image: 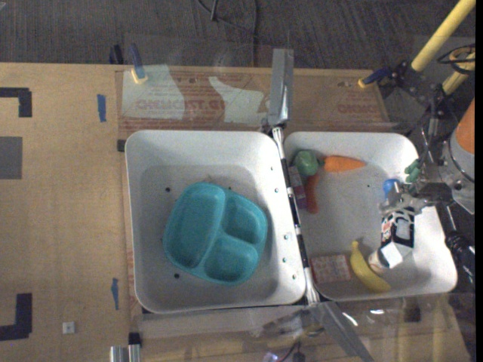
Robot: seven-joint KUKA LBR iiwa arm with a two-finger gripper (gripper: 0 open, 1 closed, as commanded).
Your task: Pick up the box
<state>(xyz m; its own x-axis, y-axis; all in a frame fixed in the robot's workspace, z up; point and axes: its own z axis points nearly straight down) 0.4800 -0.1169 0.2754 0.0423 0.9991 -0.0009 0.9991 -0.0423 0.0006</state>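
The tool [398, 202] hung over the right white bin [343, 145] – its grip could not be told – directly above the small black-and-white carton box [396, 240], beside a yellow banana [367, 270].

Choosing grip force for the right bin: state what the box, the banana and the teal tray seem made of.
The box: probably printed cardboard, a carton shape with black and white graphics and flat faces. The banana: could be real or plastic; its even yellow and smooth look leave it open. The teal tray, in the left bin: likely moulded plastic, with uniform colour, rounded compartments and a soft sheen.
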